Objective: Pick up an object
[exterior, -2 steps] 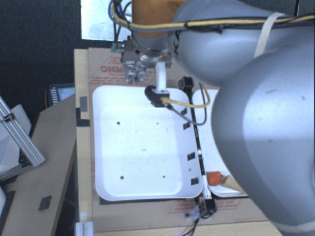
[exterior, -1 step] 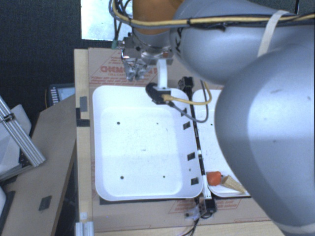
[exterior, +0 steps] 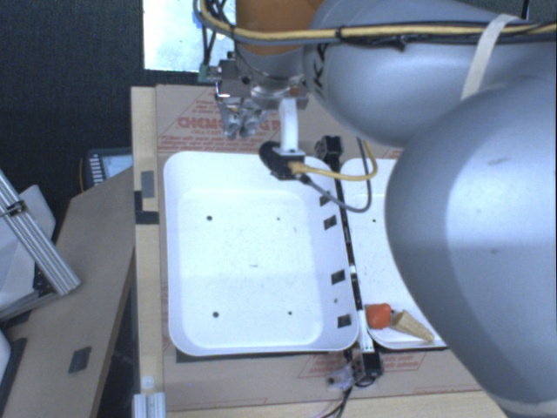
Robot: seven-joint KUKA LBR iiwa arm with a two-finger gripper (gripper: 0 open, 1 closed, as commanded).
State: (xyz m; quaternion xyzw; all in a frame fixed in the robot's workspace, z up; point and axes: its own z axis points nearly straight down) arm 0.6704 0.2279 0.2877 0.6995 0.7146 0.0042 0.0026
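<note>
A small orange piece (exterior: pixel 378 315) and a tan cone-shaped piece (exterior: pixel 411 326) lie touching each other in the near left corner of the right bin (exterior: pixel 374 233). My gripper (exterior: pixel 244 122) hangs over the far edge of the left bin (exterior: pixel 187 233), above the cardboard behind it, well away from those pieces. A white post with a black tip (exterior: pixel 280 158) and a yellow cable hangs beside it. The grey arm hides most of the right bin.
The arm's big grey links (exterior: pixel 452 146) cover the upper right. A black strip with clips (exterior: pixel 341 251) runs between the bins. Aluminium rails (exterior: pixel 30 242) and a wooden bench sit at the left.
</note>
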